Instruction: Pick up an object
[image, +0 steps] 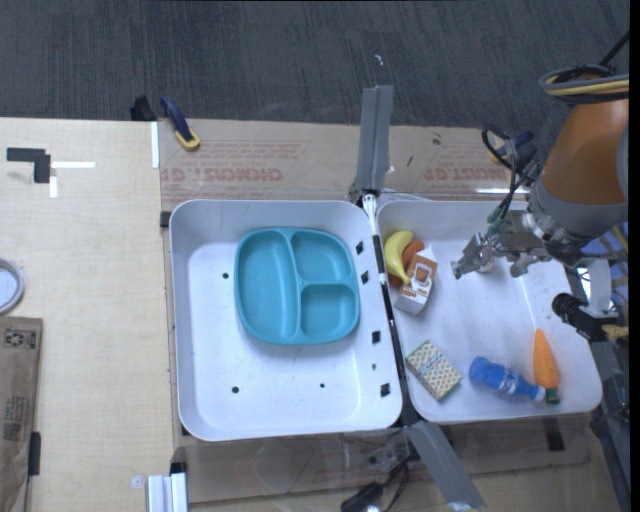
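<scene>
My gripper (478, 258) hangs over the upper middle of the right bin (470, 330), fingers open and nothing between them. To its left, against the bin's left wall, lie a yellow banana (398, 249) and a small orange and white carton (419, 284). A green patterned box (433, 369) rests near the front left of that bin. A blue bottle (505, 380) lies on its side at the front right, with an orange carrot (544, 358) beside it.
The left bin (200, 350) holds a teal divided plate (297, 285). A grey divider post (375, 140) stands between the bins at the back. A blue and yellow clamp (180, 124) lies on the bench at the upper left. Cables trail off the arm at the right.
</scene>
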